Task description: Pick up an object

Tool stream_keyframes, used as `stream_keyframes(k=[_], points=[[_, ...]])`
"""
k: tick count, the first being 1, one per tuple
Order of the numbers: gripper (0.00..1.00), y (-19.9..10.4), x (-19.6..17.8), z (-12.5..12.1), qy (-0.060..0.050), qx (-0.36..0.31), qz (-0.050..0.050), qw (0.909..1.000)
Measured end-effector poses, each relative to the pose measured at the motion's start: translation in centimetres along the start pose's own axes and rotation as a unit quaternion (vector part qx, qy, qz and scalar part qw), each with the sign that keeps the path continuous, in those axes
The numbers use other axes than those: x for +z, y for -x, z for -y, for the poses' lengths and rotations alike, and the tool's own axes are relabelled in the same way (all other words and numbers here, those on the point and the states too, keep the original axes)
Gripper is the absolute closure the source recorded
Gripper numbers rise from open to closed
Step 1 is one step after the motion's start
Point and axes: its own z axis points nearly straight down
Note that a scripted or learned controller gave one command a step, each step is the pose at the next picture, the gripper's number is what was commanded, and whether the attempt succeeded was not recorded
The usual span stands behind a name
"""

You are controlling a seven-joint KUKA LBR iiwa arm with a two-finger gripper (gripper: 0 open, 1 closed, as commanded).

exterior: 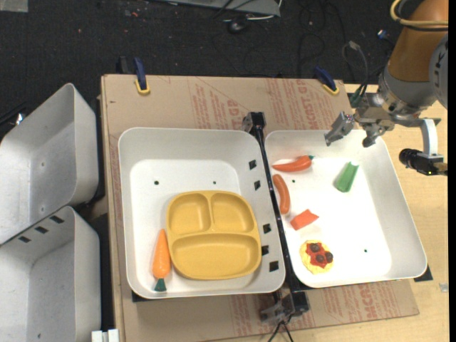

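Hovering with fingers spread and nothing between them, my claw point(354, 131) hangs over the right bin's point(399, 212) far edge, near a green block point(346, 177); chili pepper point(293, 164), sausage point(282, 193), orange wedge point(304, 219) and toy pizza point(317, 256) lie beyond it.

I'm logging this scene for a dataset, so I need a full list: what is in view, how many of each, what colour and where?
White bins: 2, side by side on the bench.
Divided tray: 1, yellow, left bin.
Carrot: 1, orange, left bin, beside the tray.
Chili pepper: 1, red-orange, right bin, top left.
Sausage: 1, orange-red, right bin, left side.
Green piece: 1, right bin, upper middle.
Flat wedge: 1, orange-red, right bin.
Pizza slice: 1, yellow with dark toppings, right bin, bottom.
Gripper: 1, grey, open, above the right bin's far edge.
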Motion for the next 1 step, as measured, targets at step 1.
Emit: stream_keyframes(k=[1], points=[[0.00, -0.05, -0.89, -0.28, 0.007, -0.001, 0.001, 1.0000]])
